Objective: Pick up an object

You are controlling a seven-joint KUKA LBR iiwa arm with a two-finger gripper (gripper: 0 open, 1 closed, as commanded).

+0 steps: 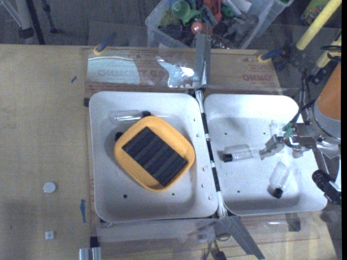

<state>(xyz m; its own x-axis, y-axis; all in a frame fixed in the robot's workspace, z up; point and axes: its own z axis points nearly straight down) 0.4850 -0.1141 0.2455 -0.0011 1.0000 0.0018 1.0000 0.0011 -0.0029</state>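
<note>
gripper over right bin, grip state unclear, clear vial just beside

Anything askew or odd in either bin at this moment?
Nothing spilled or broken. The yellow pad sits turned at a slant in the left bin. Two clear vials lie on their sides in the right bin, another behind the pad.
</note>
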